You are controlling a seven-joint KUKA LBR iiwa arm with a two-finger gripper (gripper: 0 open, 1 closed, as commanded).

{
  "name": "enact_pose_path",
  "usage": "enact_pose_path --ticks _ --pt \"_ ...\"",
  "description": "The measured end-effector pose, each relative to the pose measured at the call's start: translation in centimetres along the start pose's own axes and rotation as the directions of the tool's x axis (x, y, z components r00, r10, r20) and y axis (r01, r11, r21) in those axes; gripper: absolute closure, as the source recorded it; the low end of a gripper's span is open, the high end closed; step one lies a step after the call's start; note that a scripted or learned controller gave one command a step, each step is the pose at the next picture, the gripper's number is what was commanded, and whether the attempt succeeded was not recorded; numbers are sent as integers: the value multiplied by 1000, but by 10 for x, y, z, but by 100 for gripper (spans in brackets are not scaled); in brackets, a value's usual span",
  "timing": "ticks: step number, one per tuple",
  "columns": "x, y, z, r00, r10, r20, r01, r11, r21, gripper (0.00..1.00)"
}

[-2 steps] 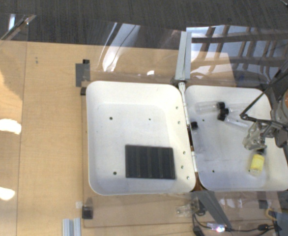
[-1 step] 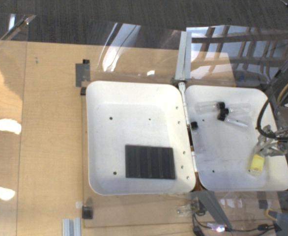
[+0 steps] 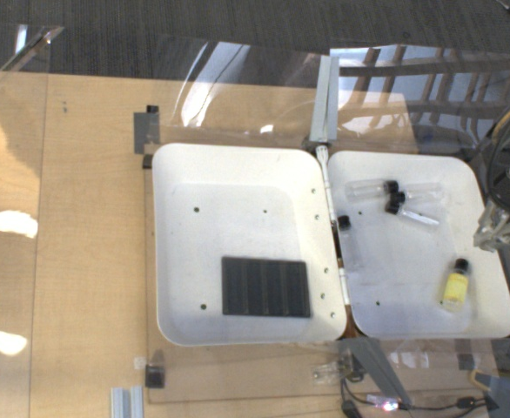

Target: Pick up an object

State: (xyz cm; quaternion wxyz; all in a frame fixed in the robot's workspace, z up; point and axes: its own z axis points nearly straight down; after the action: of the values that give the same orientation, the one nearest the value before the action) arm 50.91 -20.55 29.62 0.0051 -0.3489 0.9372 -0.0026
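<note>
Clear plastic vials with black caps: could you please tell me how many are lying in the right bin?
2: one clear plastic vial with a black cap near the far wall, another just right of it, crossing at the caps.

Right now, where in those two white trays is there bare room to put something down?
Left white bin: bare above and left of the black ribbed rectangular pad. Right white bin: bare middle, left of the small yellow bottle; crowded up top around the clear black-capped vials.
</note>
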Motion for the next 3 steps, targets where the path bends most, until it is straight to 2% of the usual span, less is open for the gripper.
enact_pose_path --ticks 1,2,3 --pt "-87 19 71 979 -204 1 204 979 -6 100" --pt "-27 10 20 879 -476 0 476 879 -1 100" --pt "-6 -5 -5 778 -628 1 628 778 -4 100"
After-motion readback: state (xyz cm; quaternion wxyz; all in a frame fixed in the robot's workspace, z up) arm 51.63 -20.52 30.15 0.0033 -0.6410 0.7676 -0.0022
